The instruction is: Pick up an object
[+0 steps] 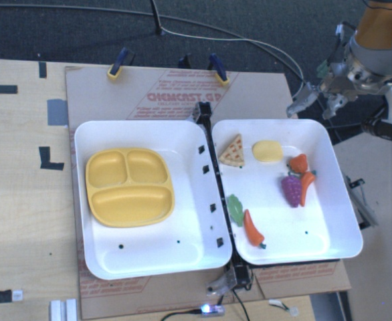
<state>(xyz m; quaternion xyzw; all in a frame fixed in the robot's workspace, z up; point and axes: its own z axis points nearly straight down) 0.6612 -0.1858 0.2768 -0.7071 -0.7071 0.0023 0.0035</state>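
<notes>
The right bin (330,239) holds several toy foods: a pizza slice (231,151), a yellow lump (267,151), a red pepper (298,162), purple grapes (291,190), an orange carrot (307,184), a green leaf (235,208) and a second carrot (253,228). My gripper (314,107) hangs above the bin's far right corner, outside its rim. It is open, with nothing between its fingers. The nearest item to it is the yellow lump, down and to the left.
The left bin (149,256) holds a yellow divided plate (129,186). A black hinge strip (215,179) runs between the two bins. Blue and yellow clamps (119,64) pin the cardboard at the back, and a cable (249,40) trails behind.
</notes>
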